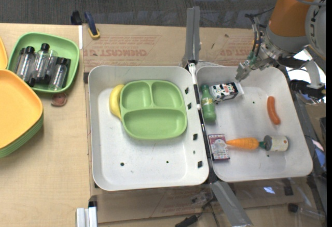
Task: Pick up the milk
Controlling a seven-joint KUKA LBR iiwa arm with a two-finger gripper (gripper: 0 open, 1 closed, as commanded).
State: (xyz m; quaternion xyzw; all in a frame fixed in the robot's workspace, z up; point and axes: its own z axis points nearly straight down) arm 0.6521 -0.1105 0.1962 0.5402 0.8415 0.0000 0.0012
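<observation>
**Gripper above the right bin's upper edge, milk lying apart from it**

You see the arm [298, 8] entering from the upper right of the frame, its orange band uppermost. The gripper [243, 73] points down and to the left, its tip at the upper edge of the right bin [290, 166]. You cannot tell whether it is released or clenched; nothing shows in its grasp.

The milk [224, 91], a small white carton with dark print, lies on its side in the upper left part of the right bin, just below and left of the gripper tip and apart from it. A green bottle [208, 107] lies beside the carton's left end, against the bin's left wall. Further right you find a sausage [273, 110]. Along the lower part lie a small red packet [218, 147], a carrot [242, 143] and a white cylinder [277, 143].

In the left bin [145, 169] a green divided tray [153, 108] rests over a yellow object [115, 101]. At the frame's left edge sit a green dish of vials [44, 62] and stacked orange plates [18, 114].
</observation>
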